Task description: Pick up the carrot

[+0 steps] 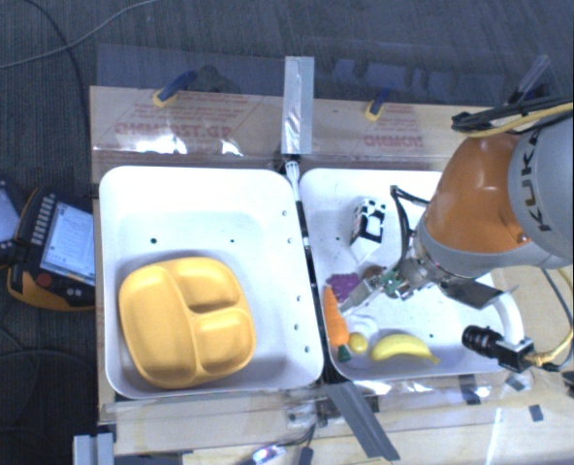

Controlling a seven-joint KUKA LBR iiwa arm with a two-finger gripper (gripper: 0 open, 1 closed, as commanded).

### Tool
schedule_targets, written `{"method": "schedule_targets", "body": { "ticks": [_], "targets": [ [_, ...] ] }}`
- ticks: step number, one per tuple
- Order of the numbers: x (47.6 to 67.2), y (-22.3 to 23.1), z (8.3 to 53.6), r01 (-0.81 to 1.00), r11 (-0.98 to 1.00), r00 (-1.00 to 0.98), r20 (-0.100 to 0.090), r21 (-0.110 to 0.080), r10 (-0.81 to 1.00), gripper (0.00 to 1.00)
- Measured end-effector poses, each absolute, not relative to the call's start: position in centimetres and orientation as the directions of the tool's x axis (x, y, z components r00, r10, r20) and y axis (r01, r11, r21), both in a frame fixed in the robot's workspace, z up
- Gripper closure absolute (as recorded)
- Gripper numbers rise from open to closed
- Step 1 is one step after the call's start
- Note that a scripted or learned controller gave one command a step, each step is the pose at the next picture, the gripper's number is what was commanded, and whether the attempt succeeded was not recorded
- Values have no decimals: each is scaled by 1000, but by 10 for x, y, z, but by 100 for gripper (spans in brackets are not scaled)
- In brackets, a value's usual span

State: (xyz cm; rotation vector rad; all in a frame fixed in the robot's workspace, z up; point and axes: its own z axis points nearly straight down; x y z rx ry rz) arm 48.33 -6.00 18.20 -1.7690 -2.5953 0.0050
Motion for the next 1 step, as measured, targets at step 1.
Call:
{"method": "schedule_targets", "body": {
  "ticks": [1],
  "targets": [
    [484,-4,182,984,176,-176,-1,-2,984,0]
  ]
}}
